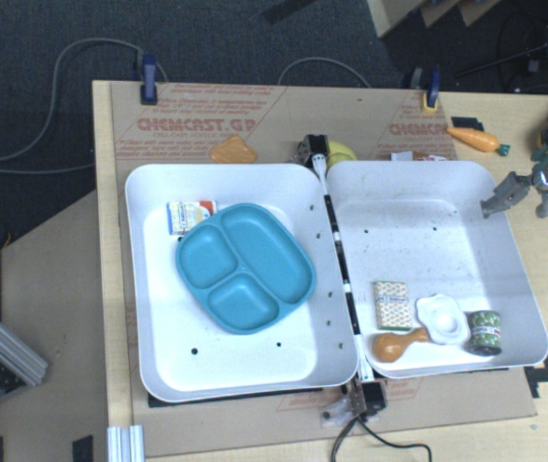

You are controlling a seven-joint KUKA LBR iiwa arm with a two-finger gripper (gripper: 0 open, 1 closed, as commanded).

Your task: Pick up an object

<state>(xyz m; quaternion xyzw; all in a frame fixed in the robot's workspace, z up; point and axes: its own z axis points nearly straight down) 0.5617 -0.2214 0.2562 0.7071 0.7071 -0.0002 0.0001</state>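
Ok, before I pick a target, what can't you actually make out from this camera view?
- Gripper: cut off by the right edge of the camera view and blurred, so finger state is unclear.
- Small carton: partly hidden under the blue divided plate; its print is too small to read.
- Yellow object: behind the bin's far rim, shape unclear.
- Green can: label too small to read.

Red "CHEMCAST GP" print repeats across the brown board under the bins.
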